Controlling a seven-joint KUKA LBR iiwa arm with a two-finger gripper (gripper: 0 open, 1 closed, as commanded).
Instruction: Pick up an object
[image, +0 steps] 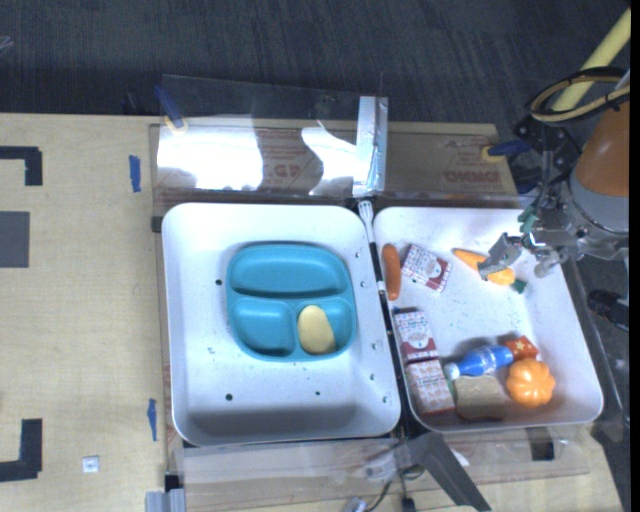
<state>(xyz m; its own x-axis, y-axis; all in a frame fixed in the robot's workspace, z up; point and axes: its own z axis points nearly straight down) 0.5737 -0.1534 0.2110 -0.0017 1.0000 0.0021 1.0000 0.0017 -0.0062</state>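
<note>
Two spread fingers of the gripper straddle the carrot without pinching it

Two white bins sat touching side by side on the wooden bench. The left bin lay near the bench's middle and the right bin toward its right edge. A blue divided tray rested in the left bin's centre. A clear plastic sheet stood along the far edge behind the left bin, with a cardboard strip behind the right one. Black corner marks and a strip of blue tape lay toward the bench's left edge.
</note>
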